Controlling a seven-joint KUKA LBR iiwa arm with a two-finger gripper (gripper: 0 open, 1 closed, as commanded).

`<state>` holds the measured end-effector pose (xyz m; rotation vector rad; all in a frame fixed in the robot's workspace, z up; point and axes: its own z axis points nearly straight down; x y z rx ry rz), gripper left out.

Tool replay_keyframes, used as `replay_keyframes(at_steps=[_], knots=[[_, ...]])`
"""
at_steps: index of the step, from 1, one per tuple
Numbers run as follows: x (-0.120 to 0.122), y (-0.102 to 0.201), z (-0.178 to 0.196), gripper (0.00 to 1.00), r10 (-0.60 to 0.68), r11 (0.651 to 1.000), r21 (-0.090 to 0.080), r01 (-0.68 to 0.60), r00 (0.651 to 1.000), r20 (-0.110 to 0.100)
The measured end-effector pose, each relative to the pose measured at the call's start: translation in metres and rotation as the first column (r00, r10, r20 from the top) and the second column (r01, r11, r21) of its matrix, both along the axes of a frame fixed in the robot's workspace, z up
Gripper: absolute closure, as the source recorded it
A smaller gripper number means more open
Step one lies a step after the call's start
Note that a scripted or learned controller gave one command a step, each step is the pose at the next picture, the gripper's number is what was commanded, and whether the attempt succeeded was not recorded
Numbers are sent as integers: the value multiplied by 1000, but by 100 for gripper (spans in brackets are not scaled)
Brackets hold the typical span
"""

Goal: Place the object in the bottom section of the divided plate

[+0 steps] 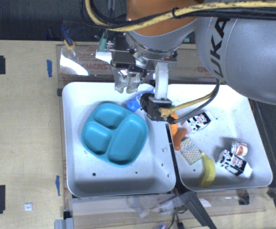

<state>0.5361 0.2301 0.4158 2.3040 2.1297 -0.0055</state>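
Blue object (132, 103): small, partly hidden; lies in the left bin (72, 147) at the plate's far-right rim, touching or just beside it. Judged to be the task's thing; its shape is too hidden to give a long axis.
Right bin (258, 142): nearest items are a banana (207, 169) and a carton (234, 163); an orange piece (178, 133) lies farther back by the dividing wall. All are well apart from the gripper.
Plate (85, 133): blue, three sections, flat in the left bin, no load in any section.
Bottom section (123, 144): judged to be the large section on the near side of the plate; two smaller sections lie beyond it.
Gripper (128, 83): hangs over the far edge of the left bin, just beyond the blue object and the plate's far rim.
Gripper state: cannot tell whether spread or closed; no hold on the blue object is visible.
Key relation: the blue object lies just nearward of the gripper; the bottom section lies nearward again, on roughly the same line.
Coming move, as judged: secure the object, then travel nearward across the plate's far sections.
Risk: a release too early lands the object in a far section.
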Motion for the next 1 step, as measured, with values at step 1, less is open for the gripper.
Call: replay_keyframes(at_steps=[1], knots=[[-17, -6, -51, 100, -60, 998, 1, 60, 998, -4]])
